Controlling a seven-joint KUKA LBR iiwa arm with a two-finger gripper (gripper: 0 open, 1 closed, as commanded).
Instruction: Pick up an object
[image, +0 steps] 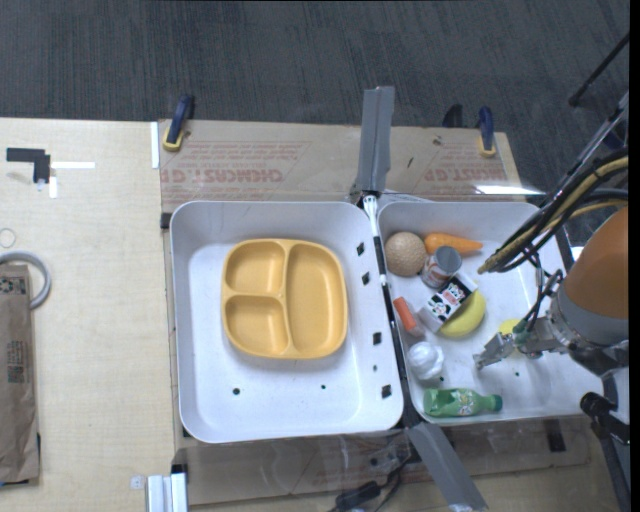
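Jaws: state cannot be told; the gripper is small in frame, a grey metal tip low over the floor of the right bin, with nothing seen between its parts. It sits at the end of the arm, grey with an orange band, entering from the right.

Right bin, contents:
- Green bottle, lying on its side along the near wall, cap toward the right; just below and left of the gripper, apart from it.
- Yellow banana, curved, mid-bin, left of the gripper.
- Small black-and-white carton, touching the banana's left side.
- Orange carrot, near the far wall.
- Tan round ball, in the far left corner, beside the carrot.
- Small can, between ball and carton.
- Clear-white rounded object, by the left wall; kind unclear.
- Thin orange-red stick, along the left wall.

Left bin, contents:
- Yellow divided plate, three compartments, centred.
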